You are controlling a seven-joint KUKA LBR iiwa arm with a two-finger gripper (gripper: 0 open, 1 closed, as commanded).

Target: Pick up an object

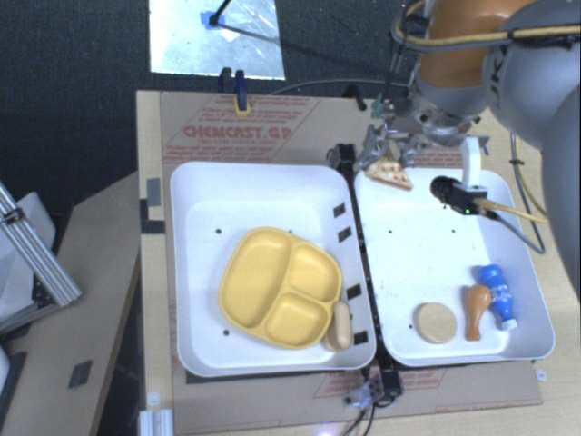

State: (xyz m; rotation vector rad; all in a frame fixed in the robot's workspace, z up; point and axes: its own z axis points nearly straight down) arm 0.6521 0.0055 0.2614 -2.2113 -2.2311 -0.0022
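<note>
My gripper (388, 157) hangs over the far left corner of the right bin (508, 243). It is shut on a toy pizza slice (391, 175), which pokes out below the fingertips, tilted, just above the bin's back rim. Near the right bin's front lie a round tan biscuit (436, 322), a brown drumstick (475, 309) and a small blue bottle (497, 295). The left bin (195, 243) holds a yellow divided plate (281, 284), with a beige bread roll (339, 325) against its front right edge.
A black unit (452, 193) with a cable sticks out beside the gripper, over the right bin's back. The divider (359, 252) between the bins runs under the gripper's left side. A blue clamp (238, 87) stands behind the left bin.
</note>
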